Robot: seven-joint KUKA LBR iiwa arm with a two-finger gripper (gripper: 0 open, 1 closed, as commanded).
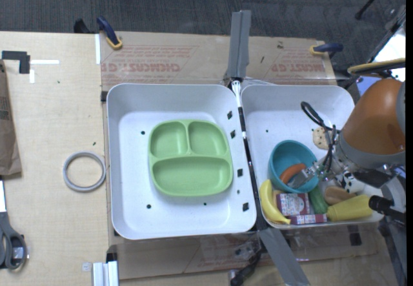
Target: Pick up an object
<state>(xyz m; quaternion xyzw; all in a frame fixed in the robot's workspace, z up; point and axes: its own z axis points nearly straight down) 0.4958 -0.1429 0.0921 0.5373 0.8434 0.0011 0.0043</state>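
- Gripper (314,173) is low in the right bin (284,101), at the rim of the blue bowl (290,163); whether it is spread or pressed together, I cannot tell.
- Possible objects lie close around it: the banana (270,203), a small box (295,206), a yellow bottle (352,208).
- In the left bin (122,149) rests a green divided plate (190,157).
- Step, as I judge: reaching for a grasp.
- Next move calls for closing on one object and lifting straight up.
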